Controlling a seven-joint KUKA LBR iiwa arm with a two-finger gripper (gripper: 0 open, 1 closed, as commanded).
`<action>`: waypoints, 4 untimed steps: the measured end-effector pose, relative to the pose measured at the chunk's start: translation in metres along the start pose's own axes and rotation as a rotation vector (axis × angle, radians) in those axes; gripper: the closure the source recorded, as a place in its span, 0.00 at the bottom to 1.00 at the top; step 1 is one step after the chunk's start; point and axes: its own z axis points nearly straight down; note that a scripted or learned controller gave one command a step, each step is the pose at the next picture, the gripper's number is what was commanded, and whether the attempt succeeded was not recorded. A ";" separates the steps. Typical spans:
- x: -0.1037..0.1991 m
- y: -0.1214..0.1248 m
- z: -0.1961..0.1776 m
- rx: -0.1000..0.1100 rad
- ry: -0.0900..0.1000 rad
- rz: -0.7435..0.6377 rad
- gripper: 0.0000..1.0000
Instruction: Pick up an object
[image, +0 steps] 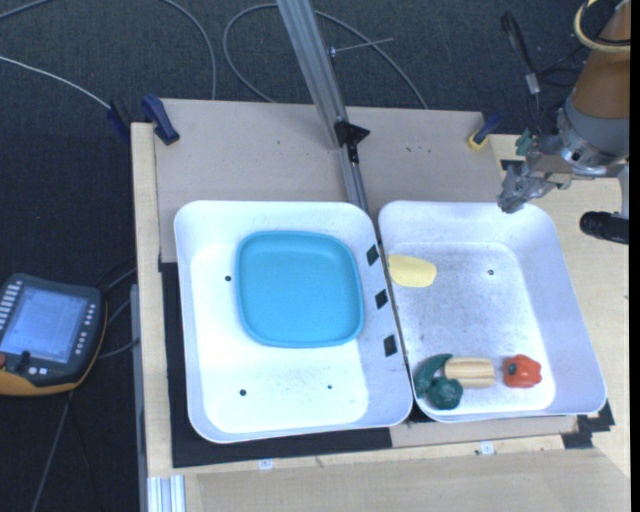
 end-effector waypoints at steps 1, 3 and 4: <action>0.000 0.000 0.010 0.004 0.001 0.000 1.00; 0.103 -0.015 0.001 0.005 0.002 -0.004 1.00; 0.151 -0.014 -0.011 0.004 0.002 -0.003 1.00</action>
